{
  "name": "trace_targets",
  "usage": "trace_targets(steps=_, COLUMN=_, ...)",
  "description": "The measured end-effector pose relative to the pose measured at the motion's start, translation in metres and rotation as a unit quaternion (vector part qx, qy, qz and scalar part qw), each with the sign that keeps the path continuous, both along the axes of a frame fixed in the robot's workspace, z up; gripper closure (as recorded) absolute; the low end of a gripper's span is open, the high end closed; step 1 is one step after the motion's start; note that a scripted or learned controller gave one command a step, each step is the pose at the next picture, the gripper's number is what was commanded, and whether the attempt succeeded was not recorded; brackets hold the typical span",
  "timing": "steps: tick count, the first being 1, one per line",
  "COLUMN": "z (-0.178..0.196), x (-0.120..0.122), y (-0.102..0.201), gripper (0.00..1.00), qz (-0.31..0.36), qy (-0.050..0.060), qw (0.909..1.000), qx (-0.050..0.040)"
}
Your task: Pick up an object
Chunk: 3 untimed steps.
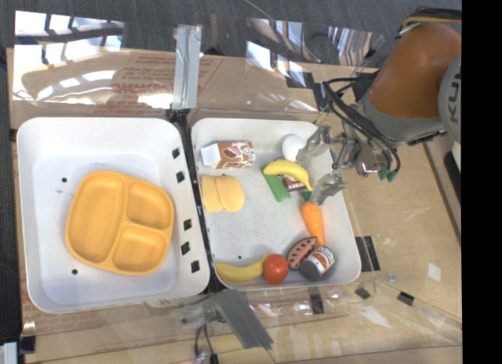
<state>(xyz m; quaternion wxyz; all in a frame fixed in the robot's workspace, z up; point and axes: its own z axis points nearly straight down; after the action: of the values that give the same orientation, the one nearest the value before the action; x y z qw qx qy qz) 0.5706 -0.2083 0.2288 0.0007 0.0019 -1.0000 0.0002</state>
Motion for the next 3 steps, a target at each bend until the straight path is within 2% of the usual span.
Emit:
trace_targets(steps=1, z=-0.125, x=0.01, y=0.001, gripper=0.0, qz=0.067, qy=0.001, qw=0.9977, qx=0.0011)
trace_targets(steps=2, z=-0.136, x=0.024, y=0.047, gripper=0.0, qz=0.05, qy=0.0, qw=0.9987, qx=0.0015)
trace_targets(steps=3, z=-0.126, x=0.026, y=0.048, gripper=1.0, qz=0.053, qy=-0.001, qw=0.9986, qx=0.0004)
